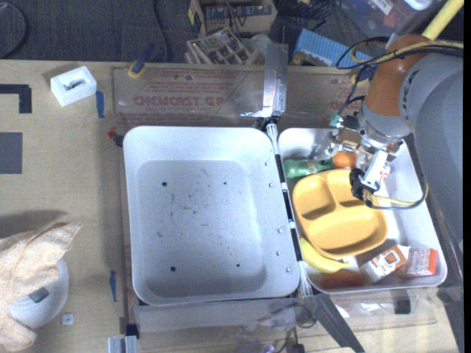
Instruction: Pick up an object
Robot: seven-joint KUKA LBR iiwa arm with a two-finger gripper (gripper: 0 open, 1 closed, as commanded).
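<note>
The claw (341, 147) is hanging over the orange ball (344, 159) at the far end of the right bin (430, 234), beside the yellow plate (338, 215); I cannot tell if it is spread, so going down slowly seems best.

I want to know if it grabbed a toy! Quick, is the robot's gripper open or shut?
Gripper: cannot be told, open or shut; it sits over the right bin beside a small orange thing.
</note>
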